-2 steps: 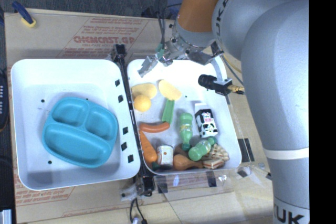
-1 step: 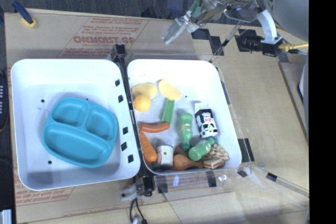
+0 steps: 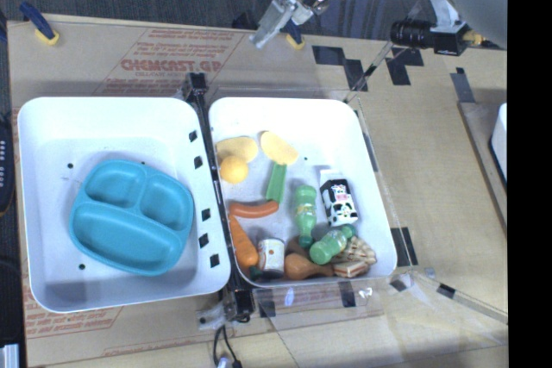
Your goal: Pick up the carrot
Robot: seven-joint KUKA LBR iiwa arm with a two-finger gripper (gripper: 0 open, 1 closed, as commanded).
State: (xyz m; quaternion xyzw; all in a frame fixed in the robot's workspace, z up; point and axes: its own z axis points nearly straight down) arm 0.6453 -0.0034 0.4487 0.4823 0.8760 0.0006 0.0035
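The carrot (image 3: 243, 243) is orange and tapered. It lies along the left wall of the right bin (image 3: 366, 152), near the front corner, between a hot dog sausage (image 3: 254, 208) and a small can (image 3: 271, 255). My gripper (image 3: 274, 19) hangs high above the bench beyond the bins' far edge, angled down to the left. It is well away from the carrot, and nothing shows in it.
The right bin also holds a lemon (image 3: 233, 171), two yellow pieces (image 3: 279, 147), a green stick (image 3: 276, 181), a green bottle (image 3: 304, 214), a cow-print carton (image 3: 335, 202) and a waffle (image 3: 354, 255). A blue divided tray (image 3: 131, 215) lies in the left bin (image 3: 43, 129).
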